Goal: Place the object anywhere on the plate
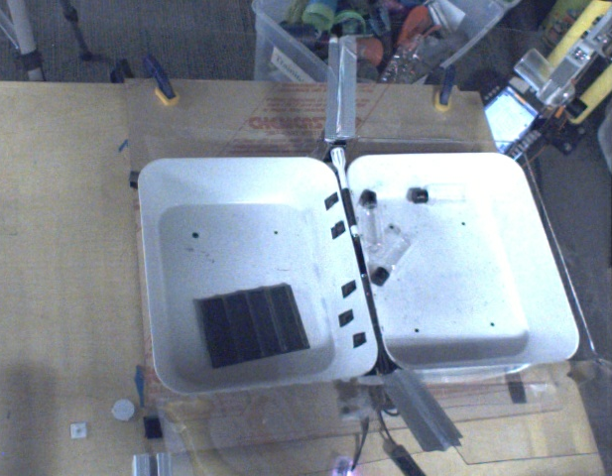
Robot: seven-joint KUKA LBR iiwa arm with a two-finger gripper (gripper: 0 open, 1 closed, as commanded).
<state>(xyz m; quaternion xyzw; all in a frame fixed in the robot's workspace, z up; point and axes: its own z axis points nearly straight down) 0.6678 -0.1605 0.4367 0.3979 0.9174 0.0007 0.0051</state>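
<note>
Bins stand side by side: the left bin [236,181] holds a dark ribbed plate [254,325] toward 6 o'clock. The right bin [464,286] holds a clear, dark-tipped object [387,243], hard to make out, toward 9 o'clock.

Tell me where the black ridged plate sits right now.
In the camera view, the black ridged plate lies flat in the left white bin, toward its near edge, left of the divider between the two bins.
</note>
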